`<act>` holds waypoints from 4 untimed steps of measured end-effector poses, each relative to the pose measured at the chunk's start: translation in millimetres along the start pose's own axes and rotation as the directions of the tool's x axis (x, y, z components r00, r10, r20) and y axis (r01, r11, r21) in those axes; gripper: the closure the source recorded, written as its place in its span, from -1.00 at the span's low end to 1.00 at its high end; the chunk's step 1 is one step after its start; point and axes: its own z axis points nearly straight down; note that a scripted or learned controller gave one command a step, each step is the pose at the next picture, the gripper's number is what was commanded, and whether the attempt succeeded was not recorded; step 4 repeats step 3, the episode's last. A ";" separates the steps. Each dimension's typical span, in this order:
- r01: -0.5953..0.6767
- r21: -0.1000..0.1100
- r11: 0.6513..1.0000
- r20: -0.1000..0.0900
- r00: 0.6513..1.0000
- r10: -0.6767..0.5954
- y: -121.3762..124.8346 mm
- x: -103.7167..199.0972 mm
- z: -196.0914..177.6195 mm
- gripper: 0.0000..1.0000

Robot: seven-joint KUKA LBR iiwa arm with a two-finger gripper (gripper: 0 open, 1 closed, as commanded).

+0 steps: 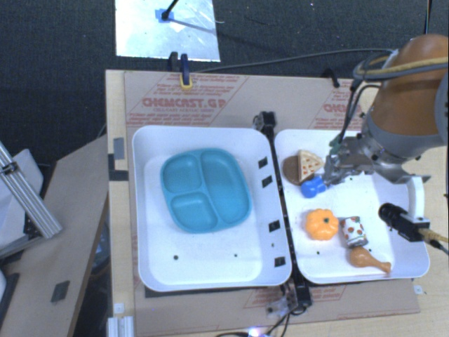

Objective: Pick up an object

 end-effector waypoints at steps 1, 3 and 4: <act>0.002 0.000 1.000 -0.001 1.000 -0.002 -1.3 44.8 3.1 1.00; 0.001 0.001 1.000 -0.001 1.000 -0.001 0.7 139.7 23.0 1.00; 0.001 0.001 1.000 -0.001 1.000 -0.001 0.7 139.7 23.0 1.00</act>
